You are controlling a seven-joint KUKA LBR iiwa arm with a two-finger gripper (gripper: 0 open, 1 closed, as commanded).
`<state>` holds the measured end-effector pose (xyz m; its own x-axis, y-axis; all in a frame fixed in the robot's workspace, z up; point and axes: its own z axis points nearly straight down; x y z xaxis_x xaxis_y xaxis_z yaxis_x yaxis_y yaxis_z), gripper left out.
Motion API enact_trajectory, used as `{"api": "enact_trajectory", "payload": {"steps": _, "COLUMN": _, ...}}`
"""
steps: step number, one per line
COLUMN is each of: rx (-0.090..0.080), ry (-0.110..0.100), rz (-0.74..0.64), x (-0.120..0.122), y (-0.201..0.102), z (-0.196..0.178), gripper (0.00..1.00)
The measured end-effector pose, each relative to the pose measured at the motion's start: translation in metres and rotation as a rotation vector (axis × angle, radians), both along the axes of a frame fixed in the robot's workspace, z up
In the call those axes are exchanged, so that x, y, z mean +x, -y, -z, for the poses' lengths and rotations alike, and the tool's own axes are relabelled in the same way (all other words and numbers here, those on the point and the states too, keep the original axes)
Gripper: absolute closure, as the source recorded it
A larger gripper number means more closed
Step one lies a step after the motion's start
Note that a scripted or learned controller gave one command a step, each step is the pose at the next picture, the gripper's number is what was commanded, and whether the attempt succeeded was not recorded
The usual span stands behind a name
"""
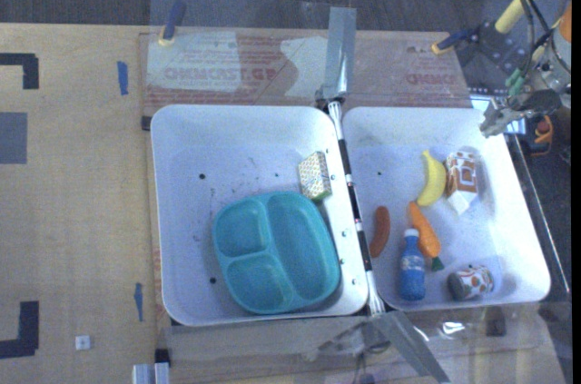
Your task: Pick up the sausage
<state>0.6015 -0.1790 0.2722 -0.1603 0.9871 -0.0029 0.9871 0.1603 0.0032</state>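
Approach step, no grasp yet. Gripper (493, 121) hovers over right bin's (508, 287) far right corner; jaw state indeterminable. Sausage (379, 231) lies by that bin's left wall, well apart. Next: traverse left, descend, align jaws across it.

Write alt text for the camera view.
A brown sausage lies by the left wall of the right white bin, beside a carrot, banana and blue bottle. The gripper hangs over that bin's far right corner.
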Motion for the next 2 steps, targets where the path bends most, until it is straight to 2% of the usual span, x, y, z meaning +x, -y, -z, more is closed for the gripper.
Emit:
{"api": "enact_trajectory", "payload": {"steps": 1, "rx": -0.009, "ry": 0.030, "rz": -0.028, "x": -0.020, "y": 0.025, "z": 0.147, "gripper": 1.00}}
{"api": "enact_trajectory", "payload": {"steps": 2, "rx": 0.000, "ry": 0.001, "rz": -0.024, "x": 0.060, "y": -0.016, "z": 0.033, "gripper": 1.00}}
